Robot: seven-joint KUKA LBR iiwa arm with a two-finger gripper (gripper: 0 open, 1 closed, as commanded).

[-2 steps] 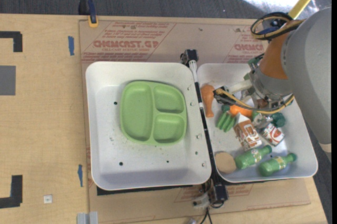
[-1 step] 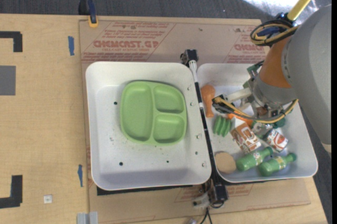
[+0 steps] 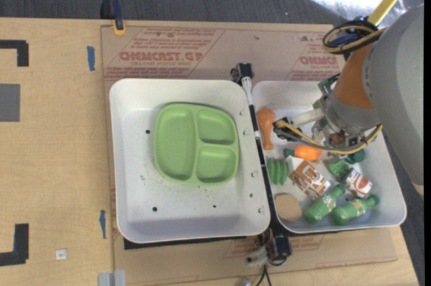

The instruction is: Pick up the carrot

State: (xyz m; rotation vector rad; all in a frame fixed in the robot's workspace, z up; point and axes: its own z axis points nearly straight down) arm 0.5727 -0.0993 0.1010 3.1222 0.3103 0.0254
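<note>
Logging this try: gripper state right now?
Gripper: cannot be told; it sits low in the right bin, right by the carrot.

Cardboard sheet point(image 3: 168, 52) under the bins: red print "CHEMCAST. GP" at upper left, smaller lines above and below unreadable. Repeated at upper right, partly hidden, "CHEMCAS" visible. Snack packet point(image 3: 308, 178) print illegible.

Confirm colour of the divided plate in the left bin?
Light green, plain, no pattern. The divided plate shows clearly in the camera view, lying in the left bin.
</note>
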